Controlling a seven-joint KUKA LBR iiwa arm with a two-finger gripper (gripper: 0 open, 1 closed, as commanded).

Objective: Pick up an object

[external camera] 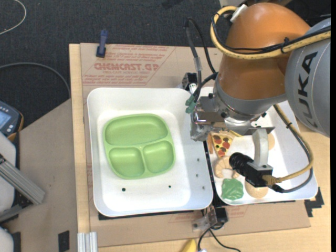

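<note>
A green three-compartment plate [138, 145] lies in the left bin [105, 193]. The right bin [304, 188] holds a toy pizza slice [221, 144], a beige piece [224, 166], a green leafy piece [232, 189] and a tan round piece [257, 191]. The arm's large orange and grey wrist hangs over the right bin and hides most of it. The gripper [231, 133] points down over the pizza slice; its fingers are hidden under the wrist body.
The bins sit on a brown cardboard sheet [131, 62] with red print. A blue clip [102, 43] lies at the sheet's far edge. Cables run across the dark floor at left, beside some equipment [8, 122].
</note>
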